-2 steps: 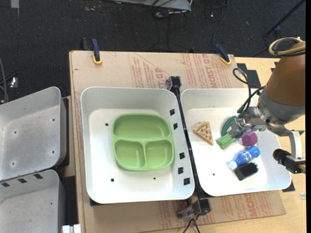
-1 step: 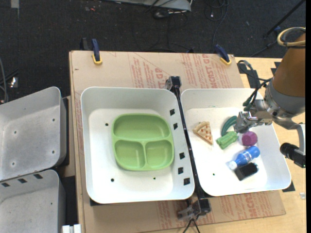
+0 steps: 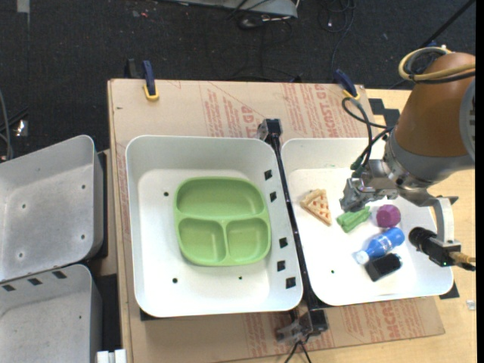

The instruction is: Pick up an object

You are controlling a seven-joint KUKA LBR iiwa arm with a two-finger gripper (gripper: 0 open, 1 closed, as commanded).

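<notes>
The right bin [image 3: 333, 278] holds a pizza-slice toy [image 3: 318, 206], a green block [image 3: 352, 219], a purple ball [image 3: 388, 216], a blue bottle [image 3: 380, 246] and a small black object [image 3: 383, 267]. My gripper [image 3: 355, 198] hangs low over the right bin, directly above the green block's upper end and just right of the pizza slice. The wrist hides the fingertips, and nothing shows between them.
The left bin [image 3: 151, 278] carries a green divided plate [image 3: 223, 220]. A black divider with clips [image 3: 286, 218] runs between the bins. Grey trays [image 3: 45, 203] lie off the bench to the left. The arm's orange band [image 3: 435, 108] overhangs the right bin's far corner.
</notes>
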